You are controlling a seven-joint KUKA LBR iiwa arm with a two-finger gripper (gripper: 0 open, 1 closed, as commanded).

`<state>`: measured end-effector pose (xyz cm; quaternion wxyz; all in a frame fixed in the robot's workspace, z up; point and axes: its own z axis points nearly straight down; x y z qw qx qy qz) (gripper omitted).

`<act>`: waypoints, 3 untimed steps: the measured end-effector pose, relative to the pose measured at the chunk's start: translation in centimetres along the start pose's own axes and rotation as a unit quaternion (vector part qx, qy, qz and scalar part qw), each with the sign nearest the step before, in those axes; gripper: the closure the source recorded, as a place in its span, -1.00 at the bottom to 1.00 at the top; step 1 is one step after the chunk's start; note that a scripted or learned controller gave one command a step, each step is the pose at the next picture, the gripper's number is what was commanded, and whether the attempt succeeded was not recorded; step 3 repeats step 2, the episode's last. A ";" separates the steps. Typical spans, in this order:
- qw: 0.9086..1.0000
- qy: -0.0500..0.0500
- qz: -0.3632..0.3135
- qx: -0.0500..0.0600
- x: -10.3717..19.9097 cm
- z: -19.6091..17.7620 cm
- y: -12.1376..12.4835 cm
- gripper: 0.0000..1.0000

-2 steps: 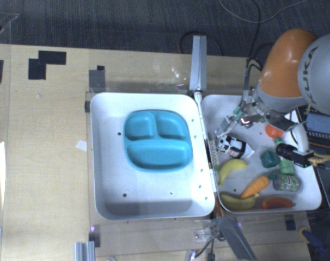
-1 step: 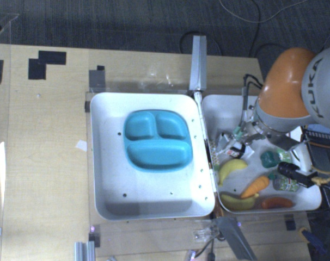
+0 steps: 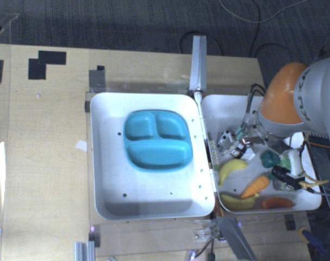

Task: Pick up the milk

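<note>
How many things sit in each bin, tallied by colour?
Blue: 1, a divided tray in the left bin
Yellow: 2, both bananas
Orange: 1, a carrot
Red: 1, red item
Teal: 1, small item
Total: 6

- Bright, even overhead light.
- Soft shadow pools in the left bin's point(image 3: 105, 162) near corner.
- Mild glare on the bench point(image 3: 40, 145) at left.
- The arm point(image 3: 312, 97) looks slightly blurred; small items are soft.

Robotics lab: pale wooden bench point(image 3: 40, 162) with black marker patches point(image 3: 45, 63), two white bins point(image 3: 99, 162) fixed by metal brackets point(image 3: 198, 64), loose cable point(image 3: 252, 10) on dark carpet point(image 3: 99, 10), toy food as test items.
</note>
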<state>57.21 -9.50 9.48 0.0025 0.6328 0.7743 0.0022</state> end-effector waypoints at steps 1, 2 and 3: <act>1.000 -0.001 -0.002 -0.003 0.0 -1.2 0.3 1.00; 0.999 0.000 0.054 0.001 3.6 -10.9 3.7 1.00; 0.999 0.000 0.054 0.001 3.6 -10.9 3.7 1.00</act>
